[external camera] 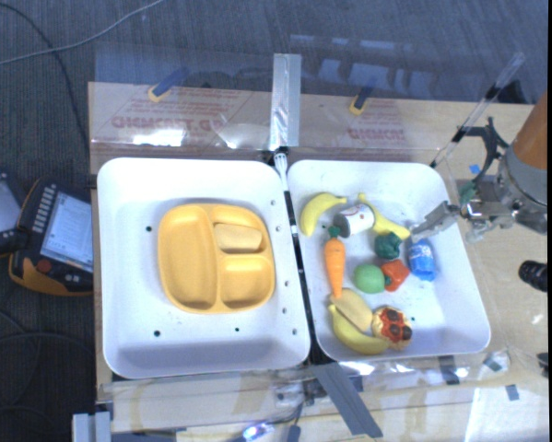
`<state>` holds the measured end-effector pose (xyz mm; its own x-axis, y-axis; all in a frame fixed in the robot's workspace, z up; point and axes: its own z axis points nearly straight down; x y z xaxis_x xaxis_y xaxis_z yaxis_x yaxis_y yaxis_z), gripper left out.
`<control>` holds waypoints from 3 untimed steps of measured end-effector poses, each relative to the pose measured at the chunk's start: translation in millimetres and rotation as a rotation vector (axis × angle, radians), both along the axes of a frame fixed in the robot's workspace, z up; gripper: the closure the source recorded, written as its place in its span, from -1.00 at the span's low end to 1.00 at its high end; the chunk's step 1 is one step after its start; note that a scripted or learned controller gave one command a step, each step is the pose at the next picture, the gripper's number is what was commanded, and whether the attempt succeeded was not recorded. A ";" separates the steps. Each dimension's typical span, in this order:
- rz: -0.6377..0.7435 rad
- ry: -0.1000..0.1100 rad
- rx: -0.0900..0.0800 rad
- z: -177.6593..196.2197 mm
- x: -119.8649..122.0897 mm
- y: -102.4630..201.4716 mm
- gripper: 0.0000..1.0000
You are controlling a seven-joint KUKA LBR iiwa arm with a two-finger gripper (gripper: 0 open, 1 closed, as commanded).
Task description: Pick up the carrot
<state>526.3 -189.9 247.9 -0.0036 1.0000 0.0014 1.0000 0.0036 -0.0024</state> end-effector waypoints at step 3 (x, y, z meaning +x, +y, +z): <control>0.364 0.000 -0.001 -128.1 7.7 85.5 -1.00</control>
